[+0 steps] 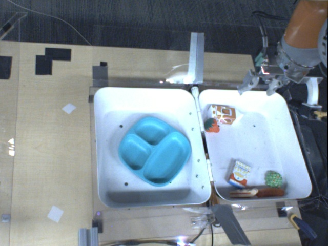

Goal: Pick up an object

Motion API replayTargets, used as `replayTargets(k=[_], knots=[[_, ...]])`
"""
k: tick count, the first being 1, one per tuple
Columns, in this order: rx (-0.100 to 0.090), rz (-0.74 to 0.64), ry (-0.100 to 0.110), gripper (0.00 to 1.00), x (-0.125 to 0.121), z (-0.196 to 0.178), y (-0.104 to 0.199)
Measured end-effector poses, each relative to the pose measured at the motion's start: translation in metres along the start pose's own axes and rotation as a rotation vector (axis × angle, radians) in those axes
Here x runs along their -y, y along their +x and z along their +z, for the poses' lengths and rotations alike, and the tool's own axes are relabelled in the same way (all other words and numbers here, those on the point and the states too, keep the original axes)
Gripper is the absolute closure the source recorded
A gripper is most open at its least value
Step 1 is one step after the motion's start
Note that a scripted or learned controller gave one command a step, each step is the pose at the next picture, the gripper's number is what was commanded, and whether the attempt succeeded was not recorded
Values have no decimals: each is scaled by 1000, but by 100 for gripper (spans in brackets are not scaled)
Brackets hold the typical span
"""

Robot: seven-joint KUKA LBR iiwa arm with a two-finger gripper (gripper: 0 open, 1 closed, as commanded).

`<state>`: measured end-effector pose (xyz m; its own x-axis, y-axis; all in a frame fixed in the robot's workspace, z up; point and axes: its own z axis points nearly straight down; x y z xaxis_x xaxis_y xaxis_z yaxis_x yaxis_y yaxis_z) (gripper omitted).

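My gripper [260,84] hangs above the far edge of the right bin [266,137], its two fingers spread open with nothing between them. Inside that bin, a small orange-and-white carton [223,115] lies near the far left corner with a red and green toy [211,125] beside it. Toward the near edge sit a white-and-orange packet [240,172], a green ball [273,178] and a brown stick-shaped item [256,192]. All of these lie well apart from the gripper.
The left bin [107,137] holds a blue sectioned plate [154,150]. A metal post [197,60] stands behind the divider between the bins. Cables run along the right side of the bench.
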<state>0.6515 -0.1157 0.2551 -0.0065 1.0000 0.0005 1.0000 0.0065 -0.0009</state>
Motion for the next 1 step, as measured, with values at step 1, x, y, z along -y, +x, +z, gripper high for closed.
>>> replayTargets(k=[1], knots=[[0,-21,-1,0,74,110,5]])
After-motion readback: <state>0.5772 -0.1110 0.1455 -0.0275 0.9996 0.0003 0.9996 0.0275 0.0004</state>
